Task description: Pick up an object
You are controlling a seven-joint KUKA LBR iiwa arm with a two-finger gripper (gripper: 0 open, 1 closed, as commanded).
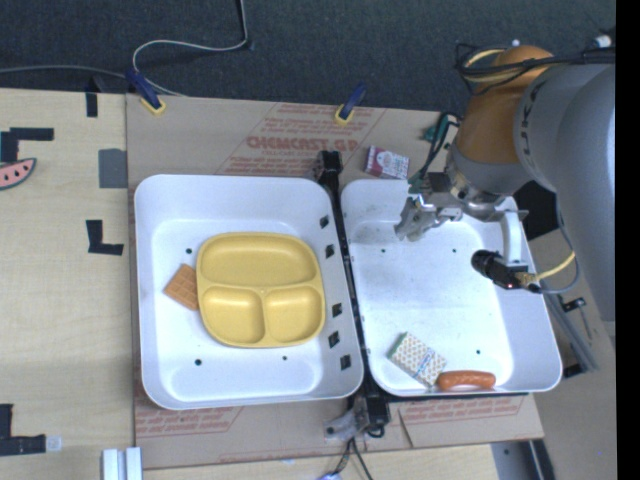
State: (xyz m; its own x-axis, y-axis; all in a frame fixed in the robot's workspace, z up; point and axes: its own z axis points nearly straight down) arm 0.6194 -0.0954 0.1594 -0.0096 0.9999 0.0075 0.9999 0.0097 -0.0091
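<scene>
Bins: left bin (pixel 160 268) holds yellow tray (pixel 262 288); right of it, right bin (pixel 530 338) holds box (pixel 417 357), sausage (pixel 466 379). Gripper (pixel 412 220) grip unclear.

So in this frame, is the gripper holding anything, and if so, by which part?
Nothing is held. The gripper hangs over bare floor at the top of the right bin, with nothing between its fingers. The sponge block and sausage lie at the bin's near edge.
</scene>
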